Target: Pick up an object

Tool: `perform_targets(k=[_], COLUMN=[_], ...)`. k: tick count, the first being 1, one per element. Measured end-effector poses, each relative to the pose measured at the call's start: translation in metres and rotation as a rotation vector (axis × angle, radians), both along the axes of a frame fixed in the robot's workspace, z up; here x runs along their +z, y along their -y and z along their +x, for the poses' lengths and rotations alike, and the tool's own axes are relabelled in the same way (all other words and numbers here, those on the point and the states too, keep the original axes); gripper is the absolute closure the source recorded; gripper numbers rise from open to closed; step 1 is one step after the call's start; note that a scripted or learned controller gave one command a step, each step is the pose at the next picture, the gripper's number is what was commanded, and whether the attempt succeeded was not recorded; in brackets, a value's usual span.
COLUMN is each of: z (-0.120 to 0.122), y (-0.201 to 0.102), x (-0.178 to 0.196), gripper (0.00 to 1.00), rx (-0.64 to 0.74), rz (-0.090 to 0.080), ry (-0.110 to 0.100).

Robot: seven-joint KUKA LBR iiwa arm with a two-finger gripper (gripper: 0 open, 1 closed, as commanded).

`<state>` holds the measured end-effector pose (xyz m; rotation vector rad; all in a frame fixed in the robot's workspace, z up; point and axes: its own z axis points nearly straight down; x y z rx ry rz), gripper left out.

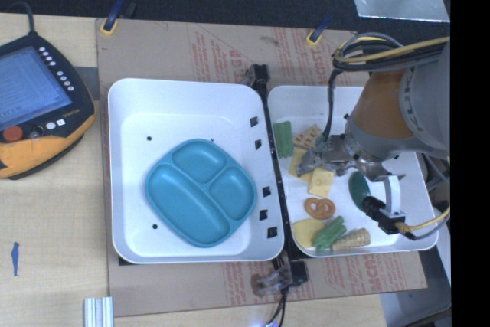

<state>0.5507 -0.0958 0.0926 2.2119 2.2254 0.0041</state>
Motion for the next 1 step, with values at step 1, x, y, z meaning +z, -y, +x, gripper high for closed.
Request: perform_targets(k=[1], z=[-0.0039], y=[0.001], x=[0.0099], gripper=[1.0], rx=[-0.001], rz=[0.002], ry=[-0.009])
